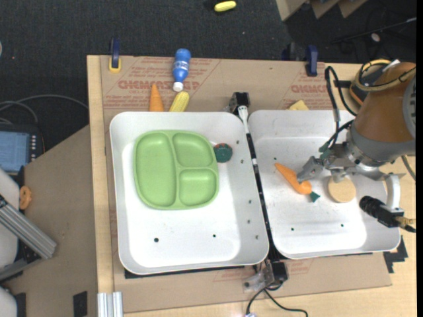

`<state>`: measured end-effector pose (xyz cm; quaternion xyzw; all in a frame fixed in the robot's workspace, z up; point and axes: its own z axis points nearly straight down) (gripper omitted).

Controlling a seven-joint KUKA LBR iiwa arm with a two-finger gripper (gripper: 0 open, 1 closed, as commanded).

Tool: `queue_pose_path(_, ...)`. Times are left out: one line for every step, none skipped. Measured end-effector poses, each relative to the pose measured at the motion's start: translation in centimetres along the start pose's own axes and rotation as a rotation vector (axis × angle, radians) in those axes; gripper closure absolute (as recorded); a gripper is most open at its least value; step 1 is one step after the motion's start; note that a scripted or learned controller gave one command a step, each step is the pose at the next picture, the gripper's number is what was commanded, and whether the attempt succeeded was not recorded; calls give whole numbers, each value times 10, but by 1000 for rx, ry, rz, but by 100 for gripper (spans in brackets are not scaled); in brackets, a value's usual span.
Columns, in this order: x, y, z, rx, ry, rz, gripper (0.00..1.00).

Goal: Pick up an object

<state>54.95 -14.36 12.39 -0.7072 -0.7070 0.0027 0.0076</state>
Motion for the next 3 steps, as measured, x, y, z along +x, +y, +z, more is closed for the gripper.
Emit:
queue_pose_path(41, 30, 42, -10, -4, -4, 0)
queue_pose_path(38, 30, 29, -15, -6, 1, 100)
queue_pose_path(104, -1, -65, -21, -5, -7, 100)
